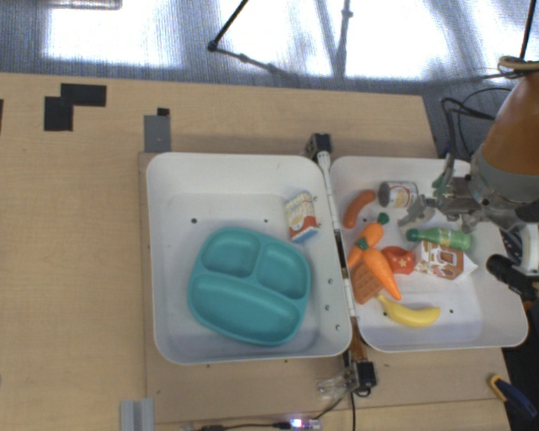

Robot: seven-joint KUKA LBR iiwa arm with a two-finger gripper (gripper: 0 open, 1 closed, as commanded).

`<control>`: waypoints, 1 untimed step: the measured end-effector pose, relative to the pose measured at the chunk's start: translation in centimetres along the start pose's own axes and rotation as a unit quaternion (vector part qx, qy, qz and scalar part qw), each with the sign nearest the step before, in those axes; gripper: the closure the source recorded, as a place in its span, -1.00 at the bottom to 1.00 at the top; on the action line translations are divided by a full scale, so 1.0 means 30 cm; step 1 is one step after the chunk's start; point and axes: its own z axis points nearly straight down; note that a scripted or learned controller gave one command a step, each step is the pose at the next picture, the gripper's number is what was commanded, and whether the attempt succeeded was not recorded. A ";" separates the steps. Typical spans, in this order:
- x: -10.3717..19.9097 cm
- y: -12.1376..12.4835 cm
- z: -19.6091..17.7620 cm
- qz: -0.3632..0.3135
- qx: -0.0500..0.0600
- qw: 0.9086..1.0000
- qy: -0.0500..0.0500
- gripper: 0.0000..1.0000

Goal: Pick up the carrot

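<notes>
An orange carrot (383,275) with a green top lies in the right bin (499,330), left of centre, resting partly on a brown waffle-like piece (366,285). Just above it sits a second, smaller carrot (370,234). My gripper (437,203) hangs over the upper right part of that bin, above a green bottle (440,237) and to the right of both carrots. It is apart from them. Nothing can be seen held in it.
The right bin also holds a sausage (358,207), a small can (397,194), a red tomato (400,259), a printed carton (443,260) and a banana (410,312). In the left bin (166,241) are a teal divided plate (249,285) and a small carton (301,216).
</notes>
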 end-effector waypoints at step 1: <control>0.088 0.145 0.276 0.054 0.001 0.999 0.000 -1.00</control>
